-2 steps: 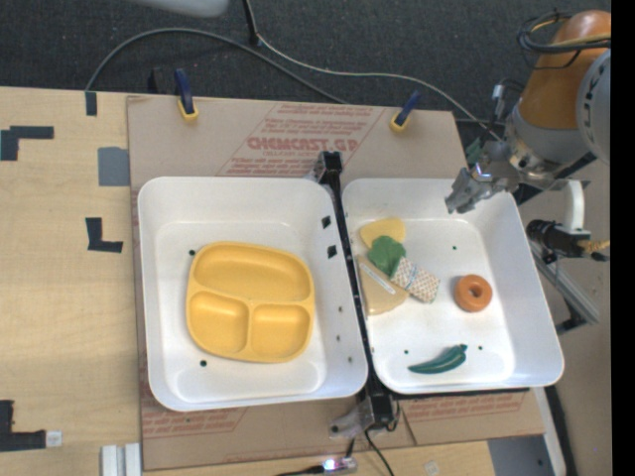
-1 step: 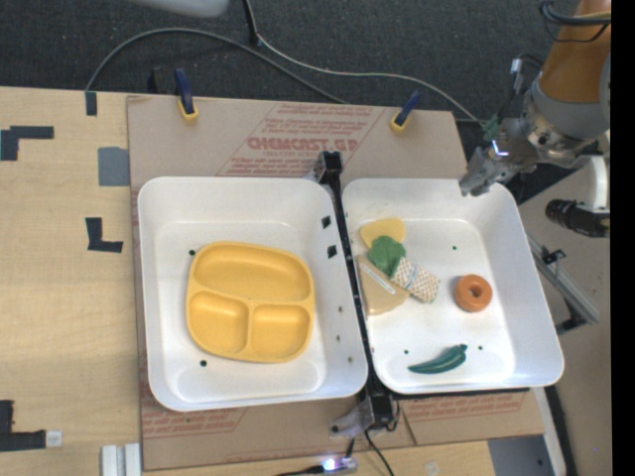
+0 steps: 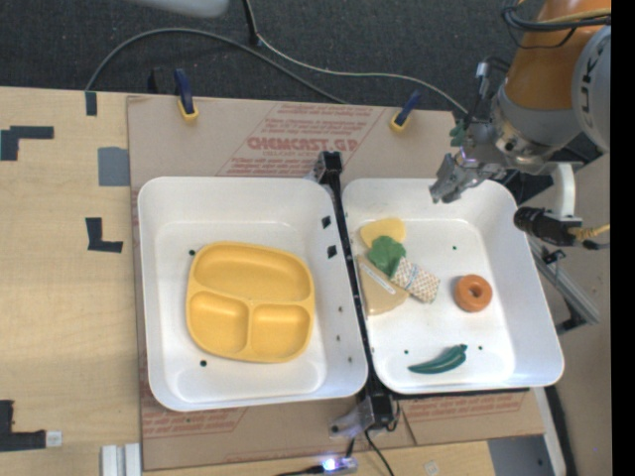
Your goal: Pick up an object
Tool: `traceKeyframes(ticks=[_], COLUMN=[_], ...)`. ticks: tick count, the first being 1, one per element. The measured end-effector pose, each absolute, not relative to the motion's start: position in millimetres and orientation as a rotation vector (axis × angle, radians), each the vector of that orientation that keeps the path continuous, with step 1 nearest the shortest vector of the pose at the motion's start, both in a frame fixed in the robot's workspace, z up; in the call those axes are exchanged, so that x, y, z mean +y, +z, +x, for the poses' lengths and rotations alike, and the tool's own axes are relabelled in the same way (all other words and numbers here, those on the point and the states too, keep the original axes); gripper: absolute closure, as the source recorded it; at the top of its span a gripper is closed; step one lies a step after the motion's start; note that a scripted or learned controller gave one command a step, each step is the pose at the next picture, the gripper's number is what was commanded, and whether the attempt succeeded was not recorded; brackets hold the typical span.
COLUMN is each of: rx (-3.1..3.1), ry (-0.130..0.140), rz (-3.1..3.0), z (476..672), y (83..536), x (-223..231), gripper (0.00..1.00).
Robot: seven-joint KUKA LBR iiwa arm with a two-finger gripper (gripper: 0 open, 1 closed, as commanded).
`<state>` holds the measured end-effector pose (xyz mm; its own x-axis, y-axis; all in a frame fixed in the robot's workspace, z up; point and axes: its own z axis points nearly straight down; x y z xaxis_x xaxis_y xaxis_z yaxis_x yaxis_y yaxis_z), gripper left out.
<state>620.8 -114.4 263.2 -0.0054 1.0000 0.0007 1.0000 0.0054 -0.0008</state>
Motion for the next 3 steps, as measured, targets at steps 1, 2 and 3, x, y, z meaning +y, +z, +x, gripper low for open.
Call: traceKeyframes(ticks=[1,2,3], rx=[-2.226,-2.225,-2.226], ry=[0.002,0.004,0.005], rz=[-2.212,-2.213,-2.212], z=[606.2,590.2,568.2], y=[258.4,240.5,229.1], x=[-54.1,-6.9,51.2], gripper=[1.00,1.00,1.00])
